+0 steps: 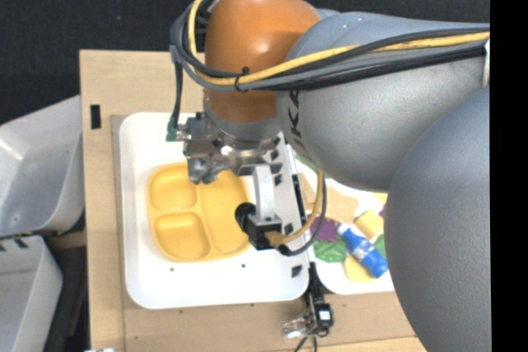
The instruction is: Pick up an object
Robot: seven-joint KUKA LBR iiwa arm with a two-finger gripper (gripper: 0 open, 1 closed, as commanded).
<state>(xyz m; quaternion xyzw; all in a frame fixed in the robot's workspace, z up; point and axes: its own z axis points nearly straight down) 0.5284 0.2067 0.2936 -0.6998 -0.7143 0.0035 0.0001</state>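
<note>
Grey arm (388,119) over yellow divided tray (180,214) in white bin (137,260)

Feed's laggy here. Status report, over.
Gripper over yellow tray, left bin. Grasp unconfirmed. Blue bottle in right bin, arm overhanging.

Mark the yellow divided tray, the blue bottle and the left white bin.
yellow divided tray (177,233): camera view, floor of its front left compartment.
blue bottle (371,258): camera view, middle of its blue body.
left white bin (134,198): camera view, bare floor left of the tray.
</note>
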